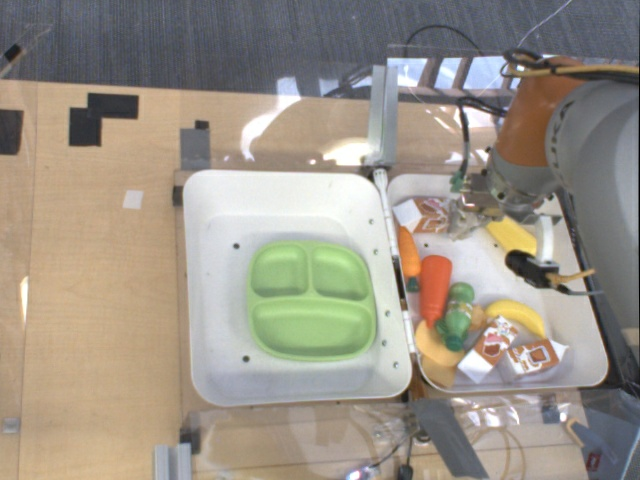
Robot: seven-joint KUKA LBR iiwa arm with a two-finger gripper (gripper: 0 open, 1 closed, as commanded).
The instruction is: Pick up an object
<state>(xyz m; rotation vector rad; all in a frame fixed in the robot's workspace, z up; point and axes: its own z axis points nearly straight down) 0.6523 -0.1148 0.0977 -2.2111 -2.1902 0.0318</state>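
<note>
The right bin [590, 363] holds a heap of toy food. A small orange carrot [408, 252] lies by its left wall, with a bigger red-orange carrot [434, 286] beside it. A green bottle [457, 314], a banana [520, 316] and two brown-and-white cartons [512, 350] lie toward the front. A yellow piece [512, 234] and a brown-and-white packet [420, 215] lie at the back. My gripper [463, 214] hangs low over the back of this bin, between the packet and the yellow piece. I see nothing held in it.
The left bin [215, 368] carries a green divided plate [311, 300]. A metal post [381, 118] rises where the two bins meet at the back. The grey arm [590, 158] covers the right bin's back right corner.
</note>
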